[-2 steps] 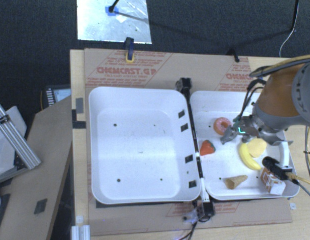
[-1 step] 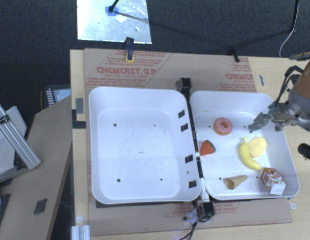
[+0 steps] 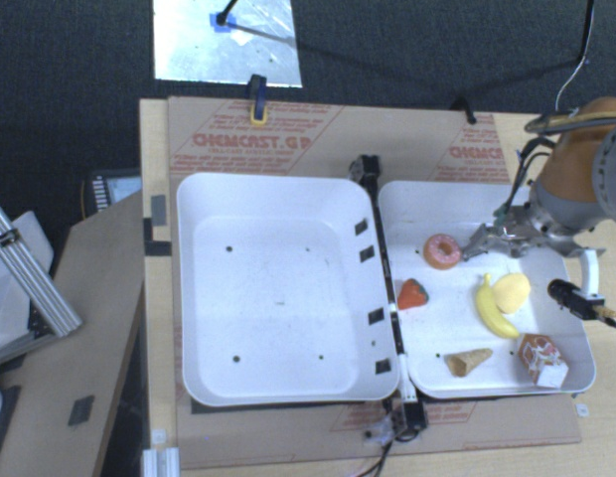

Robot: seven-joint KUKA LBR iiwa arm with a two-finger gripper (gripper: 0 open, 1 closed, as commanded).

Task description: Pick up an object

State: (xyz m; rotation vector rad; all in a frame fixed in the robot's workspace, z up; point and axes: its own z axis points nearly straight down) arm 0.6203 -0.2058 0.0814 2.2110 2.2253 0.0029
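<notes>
The right bin (image 3: 571, 266) holds several small objects. A pink donut (image 3: 442, 251) lies near its back left, with a red strawberry (image 3: 413, 293) by the divider. A yellow banana (image 3: 494, 312) and a lemon (image 3: 513, 291) touch each other in the middle. A tan cone (image 3: 468, 362) and a red-and-white box (image 3: 542, 359) lie along the front. My gripper (image 3: 493, 245) hangs over the back of this bin, just right of the donut and above the lemon. It stands open with nothing between its fingers.
The left bin (image 3: 189, 296) sits beside the right one, with a black clip strip (image 3: 380, 286) between them. A cable and black fitting (image 3: 576, 299) hang off the arm over the right bin's edge. Cardboard (image 3: 318, 137) lies under both bins.
</notes>
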